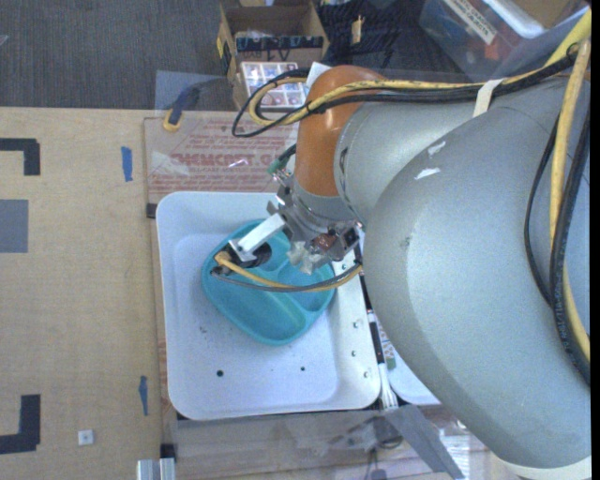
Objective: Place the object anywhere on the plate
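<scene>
1. A blue plate (267,317) is seen in the left white bin (248,392), lying in its upper half and towards its right wall.
2. The plate is divided into compartments. Its longer axis seems to run from the upper left to the lower right, though the top right part is covered by the robot.
3. The gripper (305,261) is held over the top right part of the plate, close to the raised ridge between compartments. Whether it touches the plate cannot be told.
4. Whether the gripper is open or closed cannot be told from this angle.
5. A small reddish-brown patch (324,244) is seen just under the wrist. It cannot be told whether this is the object or a part of the robot, so its position and heading cannot be given.
6. The grey arm (459,244), with its orange band (328,131), is laid across the right side, and the second bin (412,389) is mostly hidden beneath it.
7. A few dark specks (219,373) are scattered on the bin floor below the plate.
8. An open cardboard box (267,28) is seen beyond the bench.
</scene>
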